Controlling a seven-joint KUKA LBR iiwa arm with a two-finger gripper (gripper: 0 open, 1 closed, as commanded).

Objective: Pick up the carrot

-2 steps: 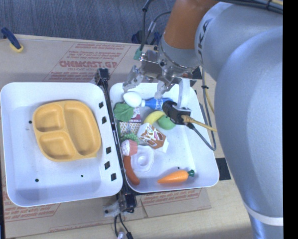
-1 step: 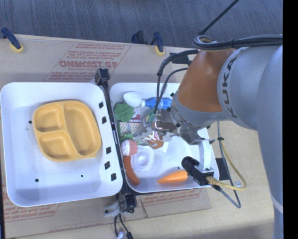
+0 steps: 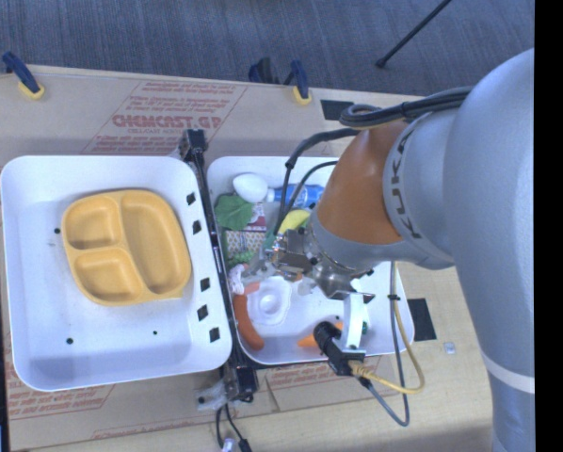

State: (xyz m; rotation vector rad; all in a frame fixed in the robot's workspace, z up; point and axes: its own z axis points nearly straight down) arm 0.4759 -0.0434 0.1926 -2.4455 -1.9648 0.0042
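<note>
The left bin point(image 3: 37, 281) holds a yellow three-compartment plate point(image 3: 126, 246), lying toward its upper middle. Black clips point(image 3: 206, 281) run along the seam between the two bins. In the right bin point(image 3: 409, 332), the carrot point(image 3: 243, 318) lies along the left wall near the front corner, beside a white cup-like piece point(image 3: 270, 304). Green leafy items point(image 3: 234, 213) and a white egg-shaped object point(image 3: 250, 187) sit further back. The gripper point(image 3: 283, 257) hangs over the bin's middle, above the clutter; whether it is clenched or released cannot be told. Another orange piece point(image 3: 310, 341) lies near the front wall.
</note>
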